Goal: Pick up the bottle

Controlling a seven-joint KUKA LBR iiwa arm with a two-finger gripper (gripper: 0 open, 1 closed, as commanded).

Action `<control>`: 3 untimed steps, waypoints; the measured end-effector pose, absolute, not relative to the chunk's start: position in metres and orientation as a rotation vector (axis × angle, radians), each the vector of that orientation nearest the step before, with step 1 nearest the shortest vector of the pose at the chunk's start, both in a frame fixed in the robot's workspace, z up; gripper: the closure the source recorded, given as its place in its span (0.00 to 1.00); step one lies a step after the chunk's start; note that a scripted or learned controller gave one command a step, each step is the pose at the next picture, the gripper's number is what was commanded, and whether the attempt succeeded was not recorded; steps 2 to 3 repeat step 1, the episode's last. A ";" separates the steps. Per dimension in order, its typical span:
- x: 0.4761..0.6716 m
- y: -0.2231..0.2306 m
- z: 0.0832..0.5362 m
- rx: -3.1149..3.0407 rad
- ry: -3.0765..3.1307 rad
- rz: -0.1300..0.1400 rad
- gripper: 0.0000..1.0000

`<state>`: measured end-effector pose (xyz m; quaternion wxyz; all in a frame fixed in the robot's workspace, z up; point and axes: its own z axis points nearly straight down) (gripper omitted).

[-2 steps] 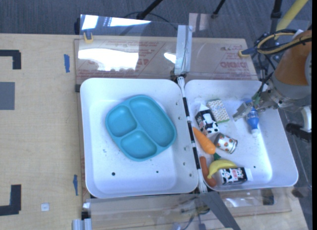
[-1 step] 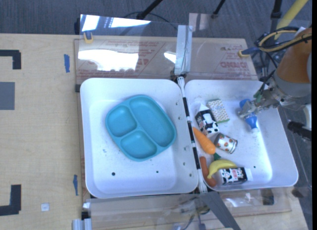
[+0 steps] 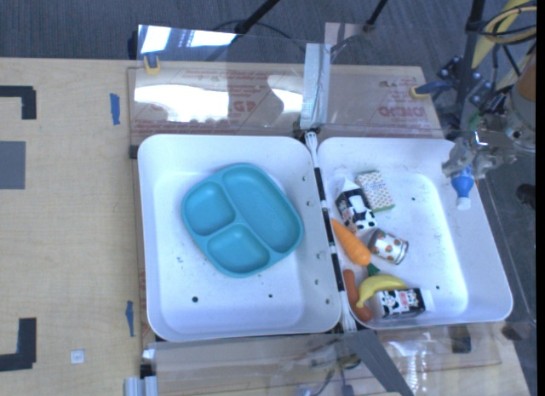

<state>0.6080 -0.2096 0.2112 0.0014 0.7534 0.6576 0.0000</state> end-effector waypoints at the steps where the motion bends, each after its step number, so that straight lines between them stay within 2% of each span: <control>1: 0.619 -0.143 0.228 2.557 1.822 0.000 1.00; 3: 0.619 -0.143 0.228 2.557 1.822 0.000 1.00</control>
